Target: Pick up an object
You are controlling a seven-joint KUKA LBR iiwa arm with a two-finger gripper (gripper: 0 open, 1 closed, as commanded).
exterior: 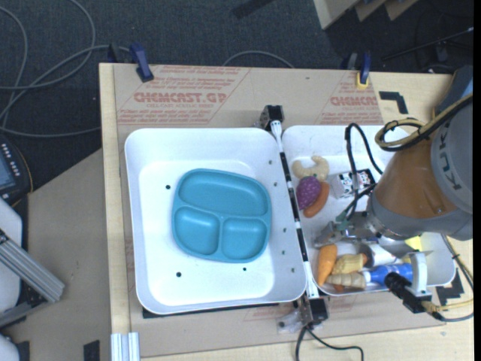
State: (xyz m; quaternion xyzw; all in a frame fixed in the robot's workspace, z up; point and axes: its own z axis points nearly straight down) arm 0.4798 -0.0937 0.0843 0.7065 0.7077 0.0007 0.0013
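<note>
The arm comes in from the right and hangs low over the right bin (301, 138). Its gripper (336, 235) points left, just above an orange carrot-like toy (326, 263) and a tan bread-like piece (349, 265). To the upper left of the gripper lie a purple grape bunch (308, 192) with an orange piece (320, 200) under it, and above them a cream curved toy (311, 167). A white tube with a blue cap (388, 277) rests along the bin's front, partly under the wrist. I see nothing held in the gripper.
The left bin (150, 224) holds a blue divided plate (221, 213). A black clamp (272, 115) sits where the two bins meet at the back. Cables (359, 156) trail from the wrist over the right bin's rear. The arm hides the right bin's right half.
</note>
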